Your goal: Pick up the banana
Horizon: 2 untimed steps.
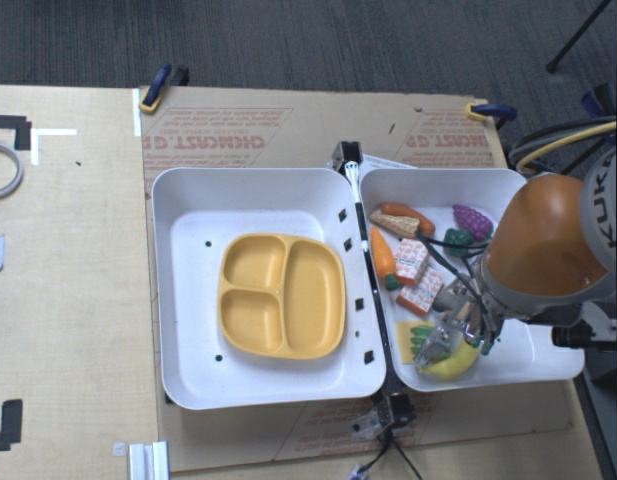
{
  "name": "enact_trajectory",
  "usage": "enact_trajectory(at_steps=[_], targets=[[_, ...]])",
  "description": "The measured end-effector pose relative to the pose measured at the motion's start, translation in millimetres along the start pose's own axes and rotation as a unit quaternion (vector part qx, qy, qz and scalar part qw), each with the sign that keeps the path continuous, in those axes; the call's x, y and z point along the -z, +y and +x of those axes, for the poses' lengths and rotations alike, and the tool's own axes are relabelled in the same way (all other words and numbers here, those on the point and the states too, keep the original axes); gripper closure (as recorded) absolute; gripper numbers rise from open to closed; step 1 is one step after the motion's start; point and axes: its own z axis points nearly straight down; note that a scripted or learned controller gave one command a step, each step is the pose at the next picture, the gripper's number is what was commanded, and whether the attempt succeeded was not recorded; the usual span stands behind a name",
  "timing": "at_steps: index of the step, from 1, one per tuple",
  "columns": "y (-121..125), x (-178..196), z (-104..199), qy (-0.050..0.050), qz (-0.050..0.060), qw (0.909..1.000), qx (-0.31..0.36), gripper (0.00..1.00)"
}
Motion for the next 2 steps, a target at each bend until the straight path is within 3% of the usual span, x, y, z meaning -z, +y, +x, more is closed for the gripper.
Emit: enact_trajectory(at_steps=[1, 2], targets=[[-11, 26, -7, -0.001, 0.000, 0.9878, 0.156, 0.00], [-17, 0, -10, 0.001, 0.000, 0.9100, 0.415, 0.00]])
